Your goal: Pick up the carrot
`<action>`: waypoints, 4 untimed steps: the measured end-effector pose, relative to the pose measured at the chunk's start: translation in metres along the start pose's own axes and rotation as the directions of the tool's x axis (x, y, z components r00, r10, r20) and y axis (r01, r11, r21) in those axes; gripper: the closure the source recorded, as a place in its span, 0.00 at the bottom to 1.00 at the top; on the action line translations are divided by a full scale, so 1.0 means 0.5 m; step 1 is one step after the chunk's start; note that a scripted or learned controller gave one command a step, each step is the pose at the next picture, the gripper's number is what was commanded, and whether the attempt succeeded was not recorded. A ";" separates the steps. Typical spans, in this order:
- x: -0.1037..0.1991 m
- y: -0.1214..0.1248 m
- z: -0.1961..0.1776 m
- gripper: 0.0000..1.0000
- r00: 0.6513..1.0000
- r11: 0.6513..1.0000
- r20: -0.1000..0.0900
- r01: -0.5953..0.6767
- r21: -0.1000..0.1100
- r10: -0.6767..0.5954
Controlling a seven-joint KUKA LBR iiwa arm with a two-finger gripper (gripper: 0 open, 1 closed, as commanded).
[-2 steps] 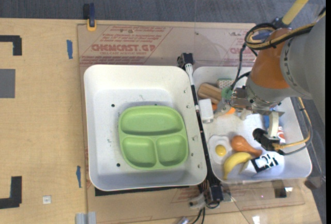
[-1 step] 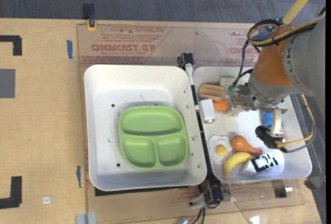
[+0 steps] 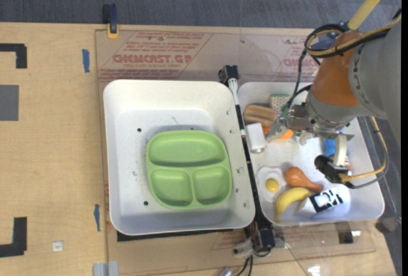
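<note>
We see the arm [image 3: 347, 83] reaching from the right over the right bin [image 3: 376, 204], w/ the gripper [image 3: 284, 131] low near the bin's upper-left part; a small orange piece, apparently the carrot [image 3: 287, 135], sits right at the tips, but we cannot tell whether the fingers are wide, narrow or holding it. Left bin [image 3: 121, 141] holds a green tray [image 3: 188, 167]. Near the right bin's front lie an egg [image 3: 271, 183], a banana [image 3: 288, 201] and a drumstick [image 3: 302, 178].
</note>
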State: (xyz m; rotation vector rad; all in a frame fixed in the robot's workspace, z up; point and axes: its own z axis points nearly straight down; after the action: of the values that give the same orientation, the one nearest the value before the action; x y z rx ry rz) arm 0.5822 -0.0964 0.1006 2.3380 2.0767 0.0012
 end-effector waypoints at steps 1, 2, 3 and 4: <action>-0.080 0.102 0.026 0.00 0.982 0.982 -0.008 -0.190 0.016 0.190; -0.170 0.172 0.028 0.00 0.986 0.985 -0.035 -0.161 0.067 0.163; -0.140 0.173 0.032 0.00 0.748 0.743 0.024 -0.661 0.104 0.663; -0.135 0.184 0.004 1.00 0.750 0.746 0.010 -0.660 0.085 0.662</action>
State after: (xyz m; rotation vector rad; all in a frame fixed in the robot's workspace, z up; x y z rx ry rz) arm 0.6658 -0.1743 0.1004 2.9936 1.1421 -0.0550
